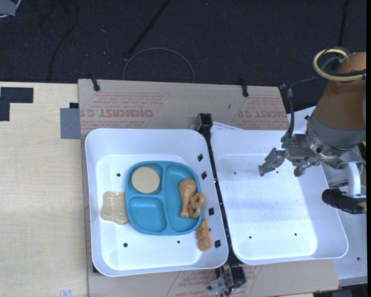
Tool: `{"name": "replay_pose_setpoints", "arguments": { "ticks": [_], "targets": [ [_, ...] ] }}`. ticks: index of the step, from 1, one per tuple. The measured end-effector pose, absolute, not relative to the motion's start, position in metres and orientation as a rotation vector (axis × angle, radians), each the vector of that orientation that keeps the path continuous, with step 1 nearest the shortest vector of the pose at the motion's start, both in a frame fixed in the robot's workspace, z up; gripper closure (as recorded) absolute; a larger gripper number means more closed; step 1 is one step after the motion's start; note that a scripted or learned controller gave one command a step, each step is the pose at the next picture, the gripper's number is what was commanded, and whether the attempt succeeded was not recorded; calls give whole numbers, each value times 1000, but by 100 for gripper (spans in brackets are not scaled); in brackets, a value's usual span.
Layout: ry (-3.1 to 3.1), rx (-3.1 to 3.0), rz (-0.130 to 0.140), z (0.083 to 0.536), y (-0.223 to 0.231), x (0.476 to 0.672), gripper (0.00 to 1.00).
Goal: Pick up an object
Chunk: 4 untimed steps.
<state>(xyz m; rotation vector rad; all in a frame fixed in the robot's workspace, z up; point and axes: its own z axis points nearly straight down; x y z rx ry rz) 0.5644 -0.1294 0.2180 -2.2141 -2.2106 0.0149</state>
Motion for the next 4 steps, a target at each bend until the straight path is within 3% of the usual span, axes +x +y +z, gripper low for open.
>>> {"name": "replay_pose_setpoints", "arguments": {
  "ticks": [1,3,4],
  "targets": [
    [-2221,-2220,2,226,-129,567,0],
    [-2216,-2217,7,99,-126,569,0],
    [-2215,-2221,4,87,-125,569,0]
  ]
}}
